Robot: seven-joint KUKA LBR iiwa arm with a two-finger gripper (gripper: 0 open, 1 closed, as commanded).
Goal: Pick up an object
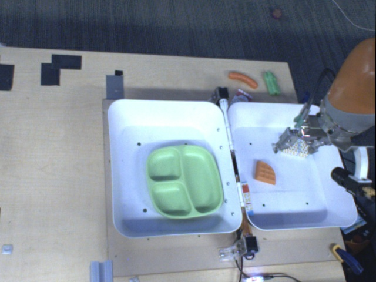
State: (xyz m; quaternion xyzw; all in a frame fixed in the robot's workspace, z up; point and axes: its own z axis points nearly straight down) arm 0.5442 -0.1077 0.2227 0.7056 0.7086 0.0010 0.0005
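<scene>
Gripper [292, 141] in right bin [317, 213], over speckled obj [298, 150]; jaws' state unclear. Orange wedge [265, 173] at 7 o'clock. Nothing lifted yet.

A pale wooden bench [53, 175] stands on dark blue-grey carpet [176, 16].

Plastic on pale wood

The two white bins [166, 111] look like smooth plastic with a soft shine; the green divided plate [184, 181] is smooth, slightly glossy plastic. The counter [53, 175] looks like matt, light wood board.
</scene>
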